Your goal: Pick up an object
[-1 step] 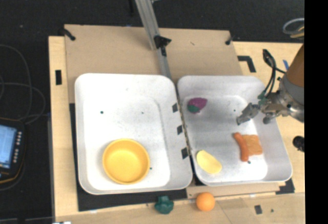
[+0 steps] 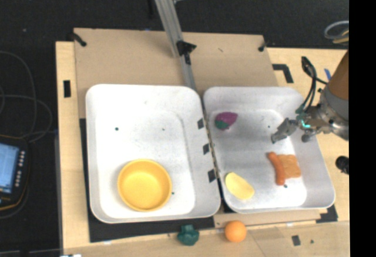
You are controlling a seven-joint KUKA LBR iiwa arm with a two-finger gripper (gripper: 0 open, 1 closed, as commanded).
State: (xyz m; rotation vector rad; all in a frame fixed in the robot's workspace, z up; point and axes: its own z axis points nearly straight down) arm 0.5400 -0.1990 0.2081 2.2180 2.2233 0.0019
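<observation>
We think the orange toy (image 2: 284, 167) is the thing to grab, since it lies closest to the gripper (image 2: 286, 130). It sits in the lower right of the frame, inside the right bin (image 2: 258, 100), flat on the white floor. It looks like a long orange stick with a square orange piece beside it, touching or joined; we cannot tell which. It looks small and light, so easy to lift. The gripper hangs just above it in the picture, near the right edge, and nothing is between its fingers. They look a little spread, ready to close. So we judge that we are at the reaching step: nothing is picked up yet. Next, we think the gripper must go down over the toy, straddle it, and squeeze. A purple and green toy (image 2: 225, 120) lies near the top left of that bin, and a pale yellow piece (image 2: 239, 186) lies at the bottom left. The left bin (image 2: 141, 109) holds a yellow bowl (image 2: 144, 184). Below the bins, an orange ball (image 2: 235, 231) and a green thing (image 2: 188, 235) rest on the bench (image 2: 141, 62).
</observation>
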